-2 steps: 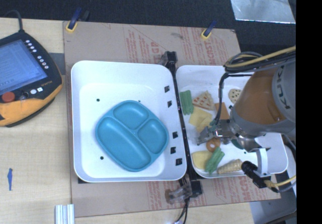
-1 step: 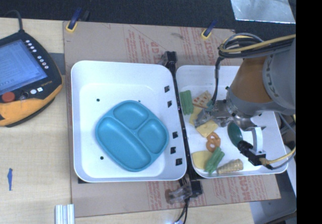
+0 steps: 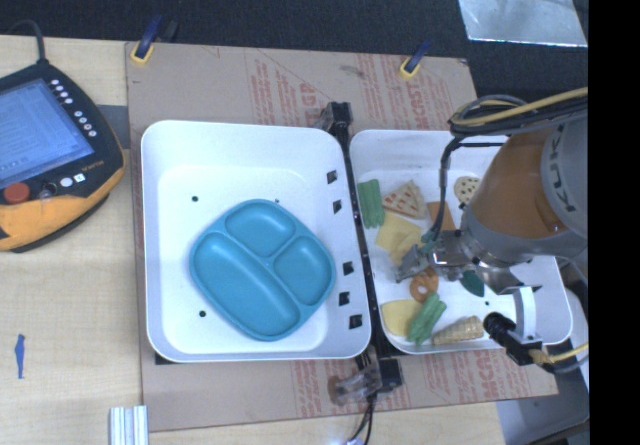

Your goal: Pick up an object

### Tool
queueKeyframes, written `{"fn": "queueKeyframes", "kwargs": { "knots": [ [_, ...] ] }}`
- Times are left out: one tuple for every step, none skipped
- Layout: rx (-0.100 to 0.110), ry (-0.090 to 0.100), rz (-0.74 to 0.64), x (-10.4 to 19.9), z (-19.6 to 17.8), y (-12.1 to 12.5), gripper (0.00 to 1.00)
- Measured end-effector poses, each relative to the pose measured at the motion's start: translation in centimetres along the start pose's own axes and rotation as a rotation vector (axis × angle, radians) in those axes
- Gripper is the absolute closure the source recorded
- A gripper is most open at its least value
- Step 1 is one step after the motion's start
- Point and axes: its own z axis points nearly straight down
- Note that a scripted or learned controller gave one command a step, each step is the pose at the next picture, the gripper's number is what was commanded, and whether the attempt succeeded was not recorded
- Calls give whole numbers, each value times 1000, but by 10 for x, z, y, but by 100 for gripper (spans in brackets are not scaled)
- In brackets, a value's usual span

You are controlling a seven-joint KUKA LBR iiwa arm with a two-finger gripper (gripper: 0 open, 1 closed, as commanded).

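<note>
Tool (image 3: 432,261) low in right bin (image 3: 556,331), amid toy food, beside orange ring (image 3: 424,285). Grip state: cannot tell. Nothing visibly lifted; pick judged not yet done. Blue tray (image 3: 262,269) left of ring, untouched.

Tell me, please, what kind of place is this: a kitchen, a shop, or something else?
Most likely a robotics lab bench, not a kitchen. A grey and orange arm reaches over two white bins, one with a blue divided plate, one with toy food. A control pendant lies nearby.
</note>
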Motion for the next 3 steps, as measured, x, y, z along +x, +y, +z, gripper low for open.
{"fn": "queueKeyframes", "kwargs": {
  "knots": [
    [-2,0,-2,7,0,0,0],
    [-1,0,0,6,-10,-1,100],
    [-17,1,-10,81,-107,41,100]
  ]
}}
